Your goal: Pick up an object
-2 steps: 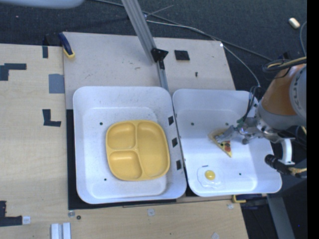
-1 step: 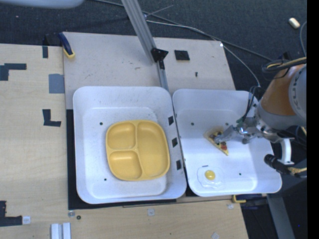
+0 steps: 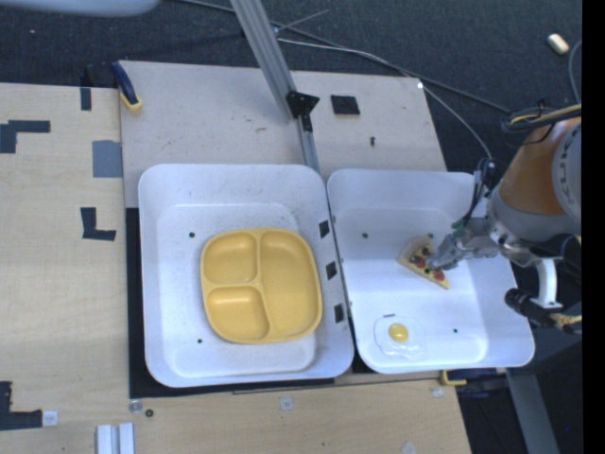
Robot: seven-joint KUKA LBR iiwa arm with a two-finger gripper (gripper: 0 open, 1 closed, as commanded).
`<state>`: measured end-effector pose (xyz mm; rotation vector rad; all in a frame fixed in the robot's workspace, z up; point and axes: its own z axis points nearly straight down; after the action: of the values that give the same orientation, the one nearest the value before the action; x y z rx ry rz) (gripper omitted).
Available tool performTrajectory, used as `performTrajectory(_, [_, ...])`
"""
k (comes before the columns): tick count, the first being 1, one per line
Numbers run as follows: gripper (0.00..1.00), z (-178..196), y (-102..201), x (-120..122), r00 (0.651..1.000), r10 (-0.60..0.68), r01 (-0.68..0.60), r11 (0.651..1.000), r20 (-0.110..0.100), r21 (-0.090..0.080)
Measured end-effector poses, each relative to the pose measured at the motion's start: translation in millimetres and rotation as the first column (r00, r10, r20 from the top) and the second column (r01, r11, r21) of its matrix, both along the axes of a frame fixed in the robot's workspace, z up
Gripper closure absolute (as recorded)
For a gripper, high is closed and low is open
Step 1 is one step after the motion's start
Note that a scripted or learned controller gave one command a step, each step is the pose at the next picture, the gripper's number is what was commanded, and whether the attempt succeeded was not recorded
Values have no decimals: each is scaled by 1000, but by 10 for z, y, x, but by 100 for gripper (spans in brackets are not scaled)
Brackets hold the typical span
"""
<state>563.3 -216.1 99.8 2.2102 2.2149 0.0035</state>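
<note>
A toy pizza slice (image 3: 420, 258) lies in the right white bin (image 3: 378, 197), towards its right side. My gripper (image 3: 448, 253) is down on the right end of the slice, touching or nearly touching it. A toy fried egg (image 3: 397, 334) rests near the front edge of the same bin. The arm reaches in from the right with its orange band (image 3: 531, 173) above the wrist.
The left white bin (image 3: 170, 253) holds a yellow divided plate (image 3: 260, 285). A metal pole (image 3: 274, 55) slants across the bench behind the bins, ending in a black clamp (image 3: 302, 104). Cables run over the dark floor at the back right.
</note>
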Motion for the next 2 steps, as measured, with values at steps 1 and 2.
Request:
performTrajectory(1, [100,428,-29,32,1000,-1,1,1000,-8,6])
performTrajectory(2, [100,971,47,121,1000,1,-1,1000,-6,6])
